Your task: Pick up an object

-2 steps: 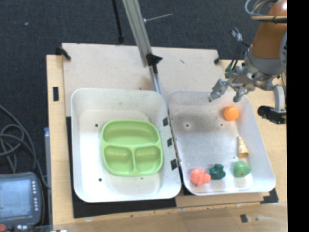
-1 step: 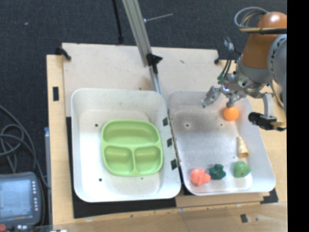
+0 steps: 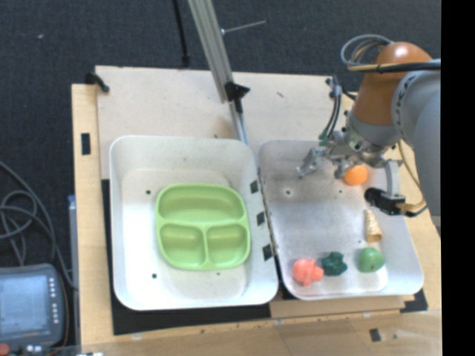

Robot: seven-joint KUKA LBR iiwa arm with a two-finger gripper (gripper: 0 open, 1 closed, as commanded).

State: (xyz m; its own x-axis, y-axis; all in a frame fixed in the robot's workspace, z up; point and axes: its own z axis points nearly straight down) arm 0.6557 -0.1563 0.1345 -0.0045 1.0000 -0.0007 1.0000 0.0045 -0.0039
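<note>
orange ball (image 3: 356, 174) half under gripper (image 3: 343, 162)

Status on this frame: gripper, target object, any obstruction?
Gripper low over right bin, far end. Orange ball right beside it, grasp not confirmed. Other toys sit along the near edge, apart.

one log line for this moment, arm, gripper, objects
arm: over right bin back | gripper: above orange ball, grasp unclear | front of bin: pink toy, dark green toy, green ball | left bin: green tray
</note>
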